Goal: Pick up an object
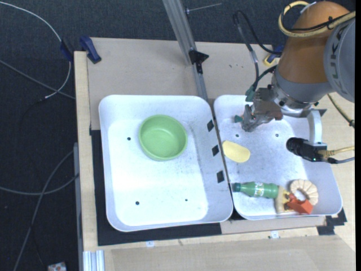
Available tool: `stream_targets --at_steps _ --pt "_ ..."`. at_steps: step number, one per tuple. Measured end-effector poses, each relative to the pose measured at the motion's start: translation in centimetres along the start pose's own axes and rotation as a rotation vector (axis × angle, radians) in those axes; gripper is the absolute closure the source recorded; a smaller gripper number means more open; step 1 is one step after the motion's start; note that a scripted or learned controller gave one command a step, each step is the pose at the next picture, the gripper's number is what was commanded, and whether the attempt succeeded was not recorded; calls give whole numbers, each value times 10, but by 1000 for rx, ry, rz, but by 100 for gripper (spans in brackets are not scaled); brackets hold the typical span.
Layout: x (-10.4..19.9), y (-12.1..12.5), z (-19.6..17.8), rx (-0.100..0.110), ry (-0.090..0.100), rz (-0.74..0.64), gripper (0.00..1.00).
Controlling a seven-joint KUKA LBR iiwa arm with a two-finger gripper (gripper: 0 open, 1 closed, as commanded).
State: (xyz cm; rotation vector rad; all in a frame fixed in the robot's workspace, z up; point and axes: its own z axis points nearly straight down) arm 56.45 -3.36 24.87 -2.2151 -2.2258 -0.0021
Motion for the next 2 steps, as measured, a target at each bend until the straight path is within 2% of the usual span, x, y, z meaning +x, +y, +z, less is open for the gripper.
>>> stream_targets --at_steps 1,2 --pt "48 16 12 -3 -1 -1 100" --pt "96 32 4 -2 1 -2 100"
